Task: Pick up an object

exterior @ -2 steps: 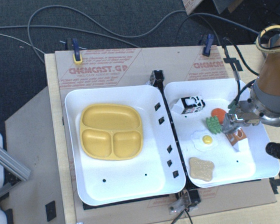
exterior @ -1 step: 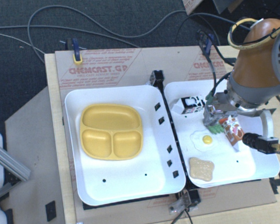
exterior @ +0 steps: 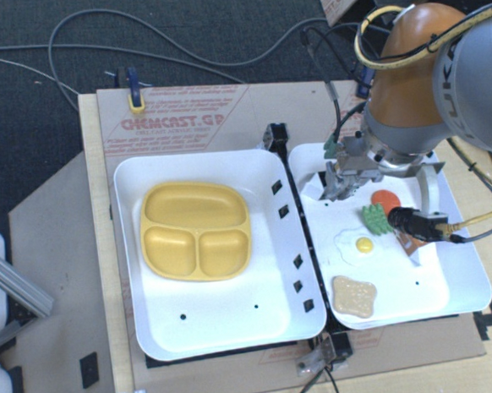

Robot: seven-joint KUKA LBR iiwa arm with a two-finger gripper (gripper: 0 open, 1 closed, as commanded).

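Observation:
In the right bin [exterior: 457, 289] lie a fried egg [exterior: 357, 244], a green broccoli piece [exterior: 375, 218], a red tomato slice [exterior: 386, 198], a slice of toast [exterior: 354, 296] and a dark brown piece [exterior: 412, 239] beside a black part of the arm. My gripper [exterior: 334, 191] hangs over the bin's upper left part, just above and left of the egg and the broccoli. Nothing shows between its tips.
The left bin [exterior: 141, 267] holds a yellow divided plate [exterior: 196, 229]. A black divider with clips [exterior: 295, 230] runs between the bins. Cables trail over the dark floor at the top. The arm's grey and orange body [exterior: 413, 59] covers the right bin's far corner.

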